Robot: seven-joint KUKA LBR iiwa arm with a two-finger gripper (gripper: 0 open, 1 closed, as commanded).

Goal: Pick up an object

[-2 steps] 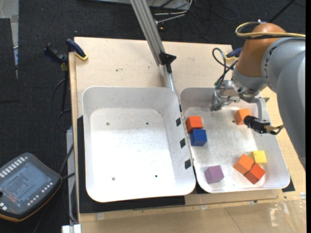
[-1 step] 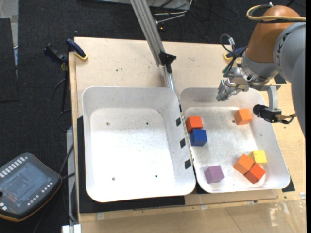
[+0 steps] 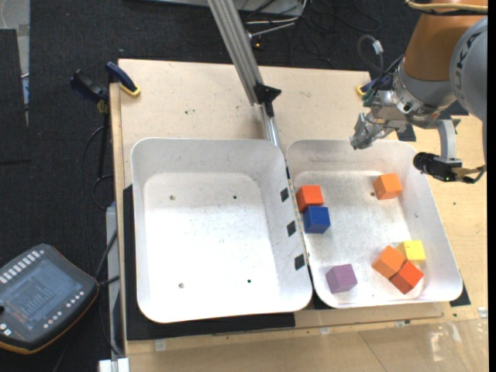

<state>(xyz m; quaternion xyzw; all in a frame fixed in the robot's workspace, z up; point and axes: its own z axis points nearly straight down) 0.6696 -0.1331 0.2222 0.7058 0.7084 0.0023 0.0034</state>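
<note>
Blocks (image 3: pixel 314 208) lie in right bin (image 3: pixel 434 231); gripper (image 3: pixel 363 139) above far rim, state unclear.

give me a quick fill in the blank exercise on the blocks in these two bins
1. All the blocks lie in the ____ bin as the camera sees it.
2. The blue block touches an ____ block just behind it.
3. The block nearest the front rim, alone, is ____.
4. The gripper hovers over that bin's ____ rim.

Missing words: right; orange; purple; far
</note>
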